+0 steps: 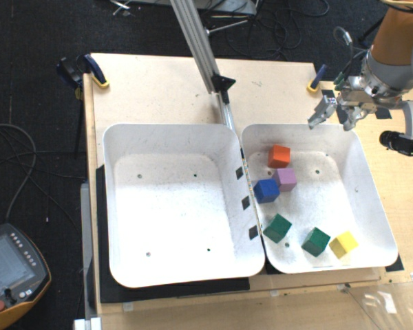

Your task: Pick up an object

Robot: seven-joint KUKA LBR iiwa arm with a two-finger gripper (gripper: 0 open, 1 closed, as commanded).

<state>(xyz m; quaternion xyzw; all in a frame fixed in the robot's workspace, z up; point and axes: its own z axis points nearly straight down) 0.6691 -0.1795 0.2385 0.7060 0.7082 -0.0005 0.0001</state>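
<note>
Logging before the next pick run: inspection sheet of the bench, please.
Surface: pale wooden bench bearing left white bin and right white bin.
Job's things: in the right bin, orange cube, purple cube touching blue cube, two green cubes, yellow cube.
Clutter: yellow-handled clamps on bench corners.
Grippers: gripper open, above the right bin's far rim, holding nothing.
Cables: black cables on the floor.
Surroundings: dark carpet, metal pole, teach pendant.
</note>
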